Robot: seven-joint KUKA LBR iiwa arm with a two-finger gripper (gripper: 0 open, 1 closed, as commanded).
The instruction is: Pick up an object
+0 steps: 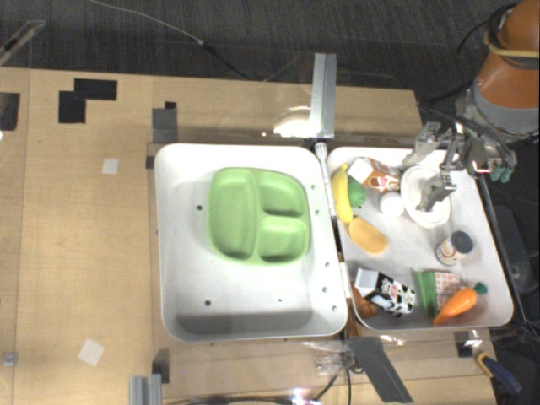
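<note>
The right bin holds several small items: a yellow banana, an orange-yellow piece, a white egg, a white bowl, a small jar, a carrot, a green box and a black-and-white cow-patterned toy. My gripper hangs over the far right part of this bin, just above the white bowl. Its fingers are spread open, one over the bowl and the other nearer the bin's back wall. Nothing is between them.
The left bin holds a green divided plate. A metal post stands behind the wall between the bins. A printed packet lies at the back of the right bin beside the banana. The arm's orange band is at the upper right.
</note>
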